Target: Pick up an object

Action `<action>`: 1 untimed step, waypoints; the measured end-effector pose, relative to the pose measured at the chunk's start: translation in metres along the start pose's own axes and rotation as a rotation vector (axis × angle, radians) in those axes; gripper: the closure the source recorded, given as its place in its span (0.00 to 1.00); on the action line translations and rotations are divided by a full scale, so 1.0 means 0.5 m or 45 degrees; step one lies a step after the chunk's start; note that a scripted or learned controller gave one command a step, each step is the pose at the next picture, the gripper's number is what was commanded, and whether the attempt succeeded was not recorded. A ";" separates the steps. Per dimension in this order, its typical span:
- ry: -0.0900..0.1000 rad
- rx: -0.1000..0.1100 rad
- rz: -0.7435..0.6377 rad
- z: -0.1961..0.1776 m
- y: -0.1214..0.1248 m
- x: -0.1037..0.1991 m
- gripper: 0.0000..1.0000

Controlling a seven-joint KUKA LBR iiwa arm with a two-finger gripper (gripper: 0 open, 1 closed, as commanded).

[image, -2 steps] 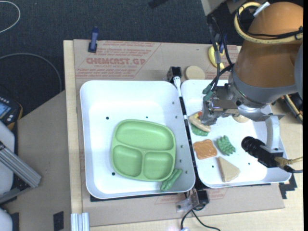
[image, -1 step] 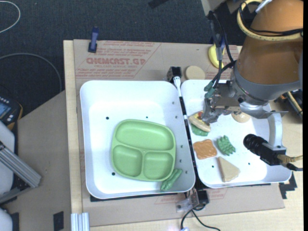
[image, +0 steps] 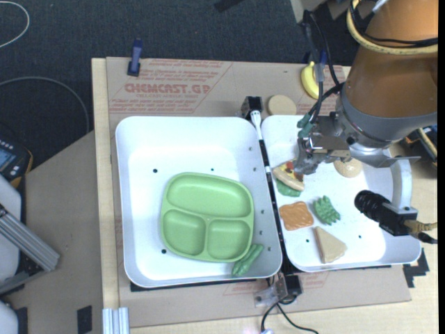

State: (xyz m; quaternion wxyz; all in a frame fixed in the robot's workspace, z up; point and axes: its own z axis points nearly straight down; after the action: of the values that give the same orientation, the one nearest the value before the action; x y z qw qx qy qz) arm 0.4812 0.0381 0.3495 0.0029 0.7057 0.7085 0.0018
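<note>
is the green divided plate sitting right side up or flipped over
Right side up. The green divided plate lies flat in the left bin, its three hollow compartments facing up with raised ridges between them.

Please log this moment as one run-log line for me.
arm: over right bin | pincer: above sandwich toy | grasp: unconfirmed | left bin: green tray

A robotics lab: a bench (image: 174, 82) with two white bins (image: 139, 186), loose cables (image: 14, 19) and aluminium framing (image: 28, 245) at left.
</note>
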 end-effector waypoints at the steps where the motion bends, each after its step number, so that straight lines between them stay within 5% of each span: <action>1: 0.002 0.018 0.006 0.105 -0.006 0.018 1.00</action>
State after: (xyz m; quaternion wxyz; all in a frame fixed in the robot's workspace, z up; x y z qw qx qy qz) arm 0.4785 0.0469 0.2972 -0.0026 0.7073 0.7069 -0.0026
